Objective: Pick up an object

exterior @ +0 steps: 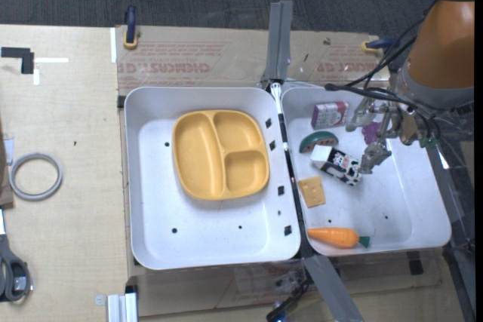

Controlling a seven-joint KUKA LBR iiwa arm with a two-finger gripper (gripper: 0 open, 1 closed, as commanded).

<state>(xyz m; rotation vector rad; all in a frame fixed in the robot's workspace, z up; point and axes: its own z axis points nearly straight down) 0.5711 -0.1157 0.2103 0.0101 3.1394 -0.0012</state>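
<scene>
The black-and-white toy (339,164) lies in the middle of the right bin (423,230), with a carrot (334,237) at 6 o'clock. The tool (371,160) hangs just beside it at 3 o'clock; I cannot tell how open it is. It looks like the reaching step, and next it must close around the toy.

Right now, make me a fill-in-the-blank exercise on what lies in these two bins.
1. The yellow divided plate lies in the ____ bin.
2. The toy carrot lies at the near edge of the ____ bin.
3. The plate has ____ compartments.
4. The gripper hangs over the right bin, beside the black-and-white ____.

Missing words: left; right; three; box
</scene>
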